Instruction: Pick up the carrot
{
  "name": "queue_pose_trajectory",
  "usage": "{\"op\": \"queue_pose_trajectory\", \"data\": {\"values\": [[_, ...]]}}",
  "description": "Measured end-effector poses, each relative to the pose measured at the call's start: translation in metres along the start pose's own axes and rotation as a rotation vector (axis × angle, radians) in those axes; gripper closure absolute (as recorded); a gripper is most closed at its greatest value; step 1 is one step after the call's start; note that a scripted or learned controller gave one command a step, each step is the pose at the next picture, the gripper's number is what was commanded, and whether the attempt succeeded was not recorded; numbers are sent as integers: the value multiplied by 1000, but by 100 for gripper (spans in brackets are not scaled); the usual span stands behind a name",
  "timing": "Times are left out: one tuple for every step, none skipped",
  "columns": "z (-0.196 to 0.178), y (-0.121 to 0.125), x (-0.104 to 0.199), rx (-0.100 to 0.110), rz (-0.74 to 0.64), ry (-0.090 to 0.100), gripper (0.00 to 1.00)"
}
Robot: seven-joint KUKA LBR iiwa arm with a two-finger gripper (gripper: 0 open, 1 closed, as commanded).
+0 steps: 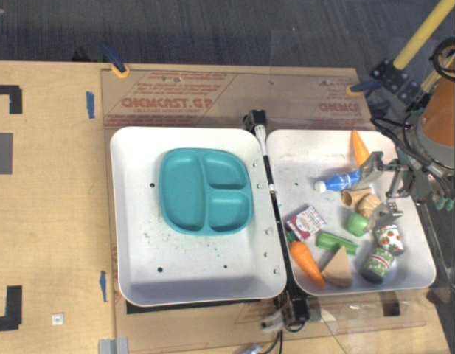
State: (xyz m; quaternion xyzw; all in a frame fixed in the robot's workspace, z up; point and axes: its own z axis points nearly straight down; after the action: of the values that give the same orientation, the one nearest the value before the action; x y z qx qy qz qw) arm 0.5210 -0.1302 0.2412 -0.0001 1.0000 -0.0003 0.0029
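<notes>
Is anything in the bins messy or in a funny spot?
Yes. The right bin is a jumble: toys lie tipped and piled together. A carrot leans against its left wall. The left bin has dark specks around the teal plate.

Both bins (131,220) are white. The left bin holds a teal divided plate (206,190). In the right bin (426,271), relative to that plate: nearest lies an orange carrot (307,264) with a green top, next a red-and-white patterned packet (307,220), farther off a blue-and-white bottle (339,182) and a green block (336,240). The bench (43,198) is tan.
</notes>
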Motion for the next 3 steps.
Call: {"op": "queue_pose_trajectory", "data": {"values": [[95,-55,-83,-3,-92,7,0],[145,-88,-122,1,167,-5,0],[123,-89,-131,6,166,-32,100]]}}
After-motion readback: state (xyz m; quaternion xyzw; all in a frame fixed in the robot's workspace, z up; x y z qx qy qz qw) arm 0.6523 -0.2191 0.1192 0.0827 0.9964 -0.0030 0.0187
